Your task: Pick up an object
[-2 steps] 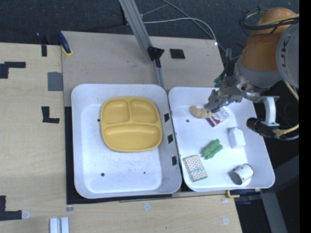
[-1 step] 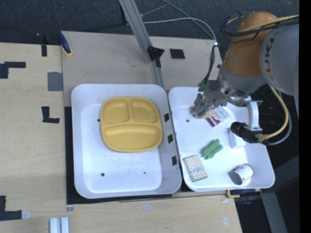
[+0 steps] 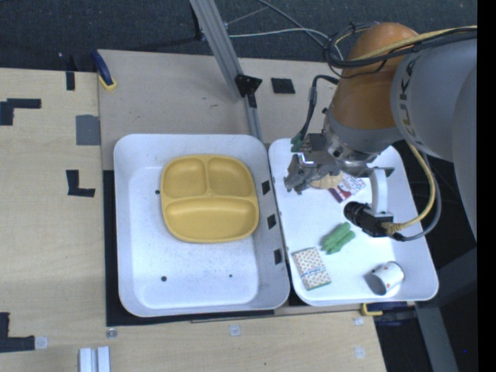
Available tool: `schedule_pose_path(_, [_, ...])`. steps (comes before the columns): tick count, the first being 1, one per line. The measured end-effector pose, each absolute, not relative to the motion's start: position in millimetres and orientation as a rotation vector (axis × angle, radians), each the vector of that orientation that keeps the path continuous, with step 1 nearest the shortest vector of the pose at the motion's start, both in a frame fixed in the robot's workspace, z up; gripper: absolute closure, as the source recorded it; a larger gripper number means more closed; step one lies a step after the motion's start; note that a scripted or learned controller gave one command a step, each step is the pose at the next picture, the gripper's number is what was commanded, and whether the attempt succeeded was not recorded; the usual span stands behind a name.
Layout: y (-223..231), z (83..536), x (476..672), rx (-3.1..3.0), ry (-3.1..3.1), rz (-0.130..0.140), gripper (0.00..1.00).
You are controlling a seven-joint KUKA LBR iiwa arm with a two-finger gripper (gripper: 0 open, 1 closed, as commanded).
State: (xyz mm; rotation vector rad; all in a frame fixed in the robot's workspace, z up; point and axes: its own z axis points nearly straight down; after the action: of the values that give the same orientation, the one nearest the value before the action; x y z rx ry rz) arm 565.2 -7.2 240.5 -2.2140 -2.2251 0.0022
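Observation:
My gripper (image 3: 304,175) hangs low over the far left part of the right bin (image 3: 298,215). Just to its right lie a tan piece (image 3: 328,181) and a small red-and-white packet (image 3: 349,187), partly under the wrist. Nearer the front sit a green object (image 3: 338,239), a small patterned packet (image 3: 311,268) and a grey-and-white cup on its side (image 3: 385,277). I see nothing between the fingers.
The left bin (image 3: 136,231) holds a yellow divided plate (image 3: 209,198). A slanted metal pole (image 3: 225,45) stands behind the bins. The arm's grey and orange bulk covers the far right of the right bin, with a black cable looping beside it.

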Motion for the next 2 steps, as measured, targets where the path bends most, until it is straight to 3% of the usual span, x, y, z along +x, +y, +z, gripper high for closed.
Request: schedule_pose_path(2, [99.5, 213.0, 547.6, -2.212, -2.226, 0.004, 1.00])
